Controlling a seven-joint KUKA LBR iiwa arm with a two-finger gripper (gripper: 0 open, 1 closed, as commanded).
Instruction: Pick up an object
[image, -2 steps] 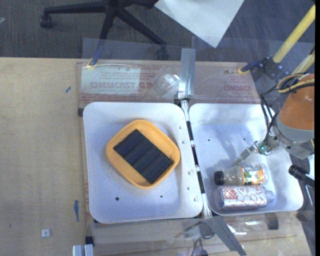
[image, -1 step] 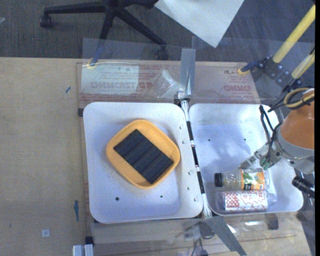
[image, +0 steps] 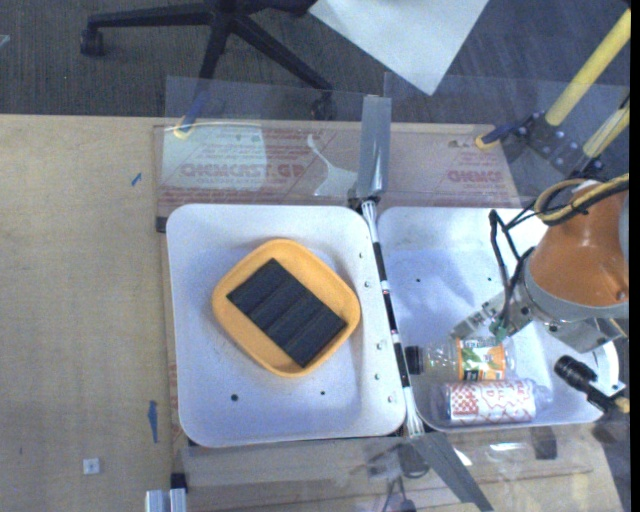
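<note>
A wooden bench (image: 80, 300) carries two shallow white bins side by side, with a dark floor and chair legs beyond its far edge. The left bin (image: 200, 400) holds a yellow dish (image: 232, 318) with a dark ridged pad (image: 285, 312) lying in it, near that bin's middle.

The right bin (image: 430, 250) holds the likelier targets, both against its near edge: a small bottle (image: 462, 358) with an orange-and-green label, and just nearer the edge a can (image: 488, 400) with a red-and-white pattern. Both lie on their sides, long axes running along the near edge, the bottle's cap end toward the divider between the bins.

The arm (image: 580, 262) hangs over the right bin's right side, and the gripper (image: 497, 322) sits low at its left, just above the bottle's label end and seemingly very close to it. Whether its fingers are apart or closed, I cannot tell, and nothing is visibly caught between them. The bottle lies just nearward of the gripper, so I judge a short drop across its narrow width is what the pick turns on.
</note>
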